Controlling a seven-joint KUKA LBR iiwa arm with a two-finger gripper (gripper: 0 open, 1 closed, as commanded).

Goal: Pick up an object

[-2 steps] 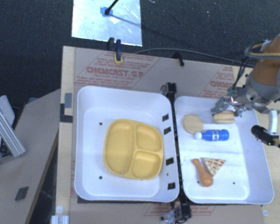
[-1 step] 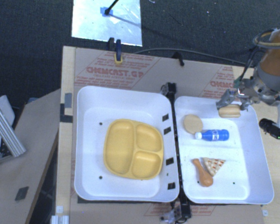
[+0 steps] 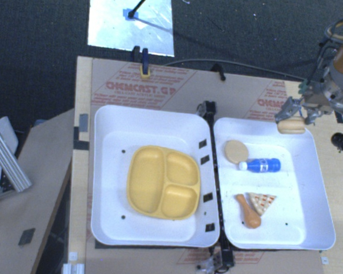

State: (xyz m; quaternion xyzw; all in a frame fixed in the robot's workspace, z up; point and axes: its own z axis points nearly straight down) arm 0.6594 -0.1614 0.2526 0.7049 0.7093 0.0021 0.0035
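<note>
You're in the lift-off step: the gripper (image 3: 293,116) at two o'clock appears to pinch a tan bread-like piece (image 3: 291,126) between its fingers, raised over the right bin's (image 3: 320,169) far rim, though the grip is hard to confirm. Next, rise steadily clear of the blue bottle (image 3: 262,165).

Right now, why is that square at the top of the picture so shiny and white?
In the camera view, the shiny sheet on the dark floor is glaring bright, washed out by reflected light; the white bins also look bright but even, and the gripper looks slightly soft.
</note>
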